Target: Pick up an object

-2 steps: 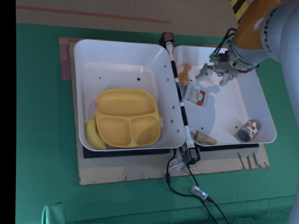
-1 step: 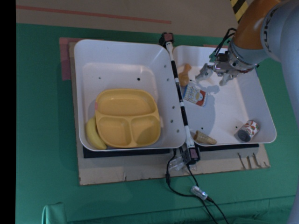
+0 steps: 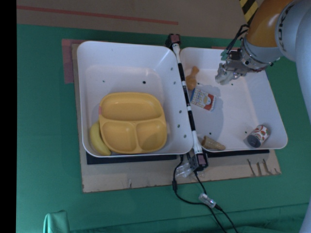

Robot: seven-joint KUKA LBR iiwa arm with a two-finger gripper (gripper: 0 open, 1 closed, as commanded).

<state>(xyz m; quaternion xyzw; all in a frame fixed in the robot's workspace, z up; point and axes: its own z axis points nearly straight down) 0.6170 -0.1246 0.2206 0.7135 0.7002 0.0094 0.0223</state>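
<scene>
A cable [image 3: 206, 200] is seen on the green cloth [image 3: 39, 130] nearest the camera, running up to the black-and-white bar [image 3: 187, 101] that lies between the two bins. In the left bin [image 3: 121, 62] a yellow tray [image 3: 131, 122] with three compartments is set toward the near side, and a banana [image 3: 97, 139] is lying against the tray's near left edge. In the right bin [image 3: 265, 93] a cone [image 3: 213, 143] is found at the near left corner, and a can [image 3: 257, 135] is lying on its side at the near right; red marks are visible on its white label, but no writing can be read. Farther back, beside the bar, a small carton [image 3: 202, 99] is lying flat; its print is too small to be read. An orange toy [image 3: 192, 76] is propped just beyond it, against the bar.

The arm [image 3: 286, 18] is brought in from the right, bent downward at the wrist. The gripper [image 3: 223, 77] is held over the far part of the right bin, just right of the carton and the toy and touching neither. Nothing is seen between the fingers; whether they are spread or closed cannot be told.
</scene>
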